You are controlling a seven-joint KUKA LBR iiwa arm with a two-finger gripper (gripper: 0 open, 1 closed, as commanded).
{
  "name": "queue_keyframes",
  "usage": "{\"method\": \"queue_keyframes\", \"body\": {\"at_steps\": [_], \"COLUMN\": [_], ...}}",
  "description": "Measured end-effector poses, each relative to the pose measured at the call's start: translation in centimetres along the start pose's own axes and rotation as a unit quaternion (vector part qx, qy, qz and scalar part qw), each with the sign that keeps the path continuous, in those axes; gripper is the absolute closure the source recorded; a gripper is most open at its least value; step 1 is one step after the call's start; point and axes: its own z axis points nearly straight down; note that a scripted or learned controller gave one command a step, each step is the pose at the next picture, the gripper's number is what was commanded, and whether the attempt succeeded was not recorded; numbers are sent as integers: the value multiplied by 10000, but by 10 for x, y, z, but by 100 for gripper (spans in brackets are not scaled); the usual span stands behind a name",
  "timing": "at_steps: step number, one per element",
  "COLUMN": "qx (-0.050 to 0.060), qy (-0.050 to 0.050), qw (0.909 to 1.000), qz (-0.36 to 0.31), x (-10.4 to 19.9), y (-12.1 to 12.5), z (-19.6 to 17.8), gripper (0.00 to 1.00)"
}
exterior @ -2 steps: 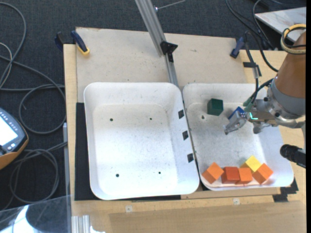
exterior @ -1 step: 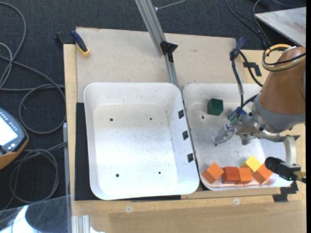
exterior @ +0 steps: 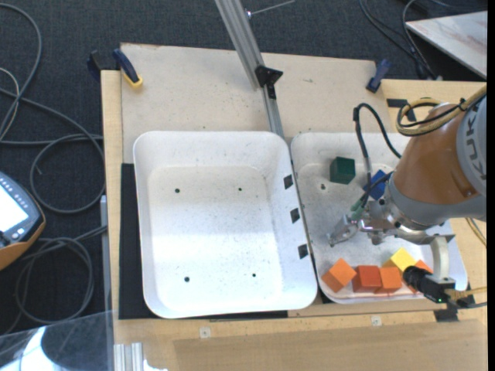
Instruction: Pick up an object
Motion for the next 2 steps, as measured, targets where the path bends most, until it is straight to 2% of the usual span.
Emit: {"method": "queue_keyframes", "body": {"at_steps": [1, 2], "qx": [-6, -47], "qy": [1, -3], "qw": [10000, 10000], "qz": [-3, 0], "x": [1, 1], "y": [-1, 1], "z": [48, 34], "gripper": [0, 100]}}
